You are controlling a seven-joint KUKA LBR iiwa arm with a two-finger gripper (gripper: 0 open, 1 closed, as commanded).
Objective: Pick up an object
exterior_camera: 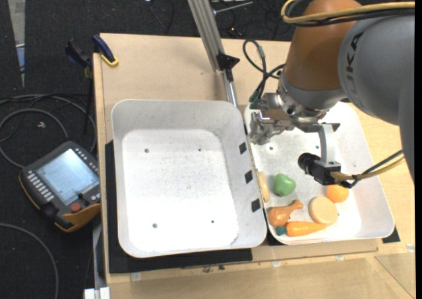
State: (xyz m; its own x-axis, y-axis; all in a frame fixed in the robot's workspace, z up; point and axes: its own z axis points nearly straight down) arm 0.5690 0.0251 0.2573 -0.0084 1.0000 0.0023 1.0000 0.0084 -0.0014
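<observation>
My gripper (262,130) hangs over the far left part of the right bin (359,134), close to the wall shared with the left bin. Nothing shows in it. Toy foods lie toward the right bin's near end: a green pepper (284,184), an orange fruit (337,193), a round beige piece (323,210), an orange carrot (306,228) and a brown drumstick (285,212). The pepper is the closest of them, a short way nearer the camera than the gripper. A thin yellowish stick (263,186) lies along the bin's left wall.
The left bin (125,159) stands beside the right one. A black fitting (316,167) on a cable hangs from the arm just above the orange fruit. A slanted metal pole (206,20) rises behind the bins. A teach pendant (62,184) lies off the bench to the left.
</observation>
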